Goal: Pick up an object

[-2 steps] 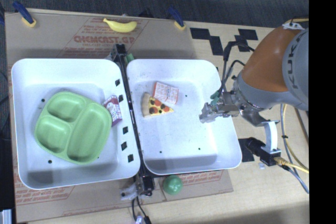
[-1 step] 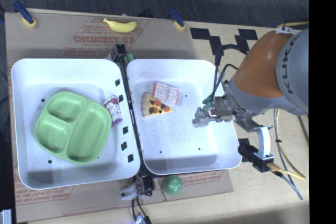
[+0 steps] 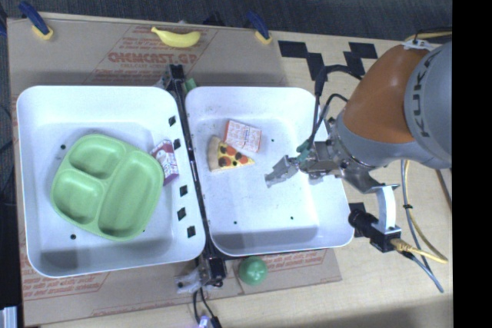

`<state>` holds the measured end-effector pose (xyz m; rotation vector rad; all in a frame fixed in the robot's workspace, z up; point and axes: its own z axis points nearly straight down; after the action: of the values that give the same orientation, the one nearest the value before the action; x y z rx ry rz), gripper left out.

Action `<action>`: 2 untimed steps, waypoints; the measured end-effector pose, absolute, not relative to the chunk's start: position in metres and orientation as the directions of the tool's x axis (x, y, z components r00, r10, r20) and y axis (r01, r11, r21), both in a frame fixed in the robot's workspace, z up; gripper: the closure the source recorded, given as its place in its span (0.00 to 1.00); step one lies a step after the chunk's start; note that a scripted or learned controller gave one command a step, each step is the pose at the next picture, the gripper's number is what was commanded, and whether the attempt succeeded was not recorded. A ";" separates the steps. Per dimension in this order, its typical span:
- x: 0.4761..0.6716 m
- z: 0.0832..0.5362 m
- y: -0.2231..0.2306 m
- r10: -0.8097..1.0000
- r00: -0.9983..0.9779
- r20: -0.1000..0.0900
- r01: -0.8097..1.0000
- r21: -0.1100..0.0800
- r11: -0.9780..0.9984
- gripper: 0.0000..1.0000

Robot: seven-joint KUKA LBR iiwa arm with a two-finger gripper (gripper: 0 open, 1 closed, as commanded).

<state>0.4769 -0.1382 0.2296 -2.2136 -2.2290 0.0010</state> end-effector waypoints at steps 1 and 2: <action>0.477 0.230 -0.138 1.000 -0.007 0.000 1.000 -0.001 0.007 0.00; 0.477 0.230 -0.138 1.000 -0.007 0.000 1.000 -0.001 0.007 0.00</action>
<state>0.4769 -0.1382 0.2296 -2.2136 -2.2289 0.0011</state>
